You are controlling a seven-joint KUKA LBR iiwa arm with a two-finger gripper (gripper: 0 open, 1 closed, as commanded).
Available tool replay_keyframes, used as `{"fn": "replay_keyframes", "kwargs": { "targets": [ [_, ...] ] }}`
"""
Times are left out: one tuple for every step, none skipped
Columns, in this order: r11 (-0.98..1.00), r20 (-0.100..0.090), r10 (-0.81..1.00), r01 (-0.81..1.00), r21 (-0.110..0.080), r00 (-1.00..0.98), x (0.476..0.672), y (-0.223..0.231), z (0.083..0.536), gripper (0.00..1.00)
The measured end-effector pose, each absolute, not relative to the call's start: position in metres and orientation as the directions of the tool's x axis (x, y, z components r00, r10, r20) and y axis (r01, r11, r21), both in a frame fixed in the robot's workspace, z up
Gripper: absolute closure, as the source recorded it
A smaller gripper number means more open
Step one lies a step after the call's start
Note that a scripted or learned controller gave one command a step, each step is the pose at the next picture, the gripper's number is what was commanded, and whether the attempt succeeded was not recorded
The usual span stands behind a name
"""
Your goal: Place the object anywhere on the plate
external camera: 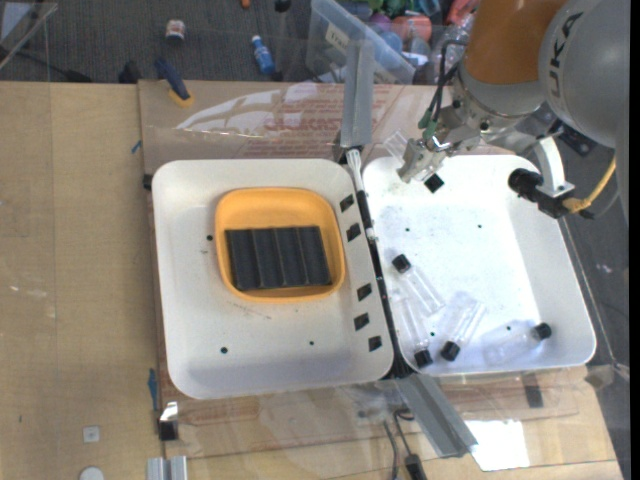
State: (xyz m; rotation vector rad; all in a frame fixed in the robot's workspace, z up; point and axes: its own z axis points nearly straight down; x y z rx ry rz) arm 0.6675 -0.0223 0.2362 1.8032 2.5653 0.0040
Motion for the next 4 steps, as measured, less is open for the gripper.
{"fn": "replay_keyframes", "kwargs": {
  "targets": [
    [0.369,-0.004,0.929,0.929,0.006,-0.369,0.668,-0.024,0.256,1.00],
    [0.486,-0.004,0.874,0.874,0.004,-0.486,0.668,-0.021,0.256,1.00],
    [0.512,-0.006,0.859,0.859,0.006,-0.512,0.668,-0.028,0.263,1.00],
    [0.579,-0.001,0.815,0.815,0.000,-0.579,0.667,-0.045,0.237,1.00]
  ]
}}
